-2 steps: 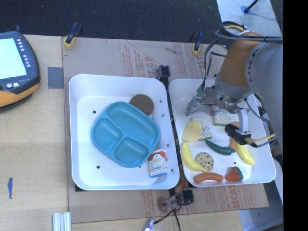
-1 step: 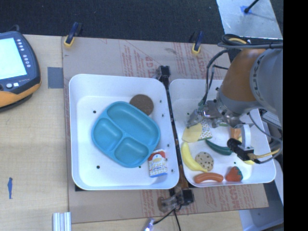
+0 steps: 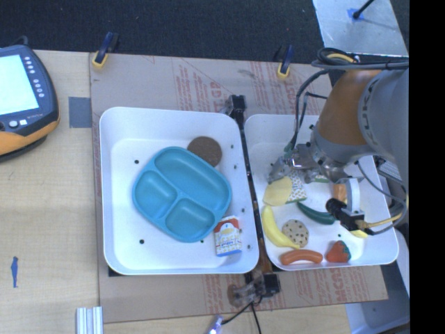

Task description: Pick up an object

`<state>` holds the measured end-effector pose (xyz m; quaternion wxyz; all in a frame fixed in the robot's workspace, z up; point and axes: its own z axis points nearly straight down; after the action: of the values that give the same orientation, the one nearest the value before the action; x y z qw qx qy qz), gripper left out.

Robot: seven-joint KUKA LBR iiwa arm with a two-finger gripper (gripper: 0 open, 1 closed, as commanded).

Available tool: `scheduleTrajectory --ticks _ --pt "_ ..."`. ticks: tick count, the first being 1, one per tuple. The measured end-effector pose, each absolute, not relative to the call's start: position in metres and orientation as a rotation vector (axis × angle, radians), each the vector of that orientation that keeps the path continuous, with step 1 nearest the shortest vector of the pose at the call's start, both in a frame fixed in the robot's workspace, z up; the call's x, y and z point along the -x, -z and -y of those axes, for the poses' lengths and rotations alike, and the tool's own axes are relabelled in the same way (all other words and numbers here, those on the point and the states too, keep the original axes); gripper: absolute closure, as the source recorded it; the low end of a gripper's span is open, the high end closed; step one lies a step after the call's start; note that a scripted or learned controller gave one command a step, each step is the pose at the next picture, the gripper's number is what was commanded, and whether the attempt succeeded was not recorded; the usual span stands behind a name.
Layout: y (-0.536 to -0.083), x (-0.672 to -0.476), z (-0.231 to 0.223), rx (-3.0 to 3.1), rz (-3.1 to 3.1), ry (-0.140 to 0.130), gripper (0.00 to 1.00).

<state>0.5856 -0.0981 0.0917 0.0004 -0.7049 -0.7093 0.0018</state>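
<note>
White right bin point(image 3: 268, 127) crowded near its rim; hand point(image 3: 295, 176) spread unclear beside lemon point(image 3: 276, 192).

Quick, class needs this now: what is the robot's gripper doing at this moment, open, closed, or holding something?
Gripper: low in the right bin, by the pale yellow item; open or closed cannot be told.

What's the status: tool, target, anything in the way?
Tool low in right bin, grip state unclear. Nearest: yellow toy and green pepper. Banana, cookie, sausage crowded close by. Nothing seen held.
</note>
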Motion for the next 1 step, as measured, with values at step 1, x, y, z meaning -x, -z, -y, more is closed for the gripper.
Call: scheduleTrajectory --ticks 1 --pt "-0.0912 -0.4848 0.1051 2.211 2.225 -0.006 0.00"
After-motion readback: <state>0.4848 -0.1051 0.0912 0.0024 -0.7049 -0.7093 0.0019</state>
